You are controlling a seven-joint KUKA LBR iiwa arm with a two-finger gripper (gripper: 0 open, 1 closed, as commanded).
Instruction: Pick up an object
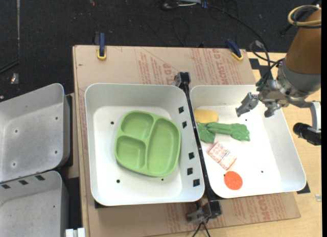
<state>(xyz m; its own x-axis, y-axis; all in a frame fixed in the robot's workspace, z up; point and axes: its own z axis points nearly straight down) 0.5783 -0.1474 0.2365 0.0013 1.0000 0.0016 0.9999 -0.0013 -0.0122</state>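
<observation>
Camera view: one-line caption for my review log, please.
Gripper open above right bin holding green toy, yellow piece, orange disc; green tray in left bin.

Two white bins point(138, 95) sitting side by side on counter. One green divided plate point(148, 143) lying in left bin. Four items lying in right bin — one yellow piece point(206, 115), one green floppy toy point(223, 131), one pink-and-white packet point(221, 155), one orange disc point(233, 180).
</observation>
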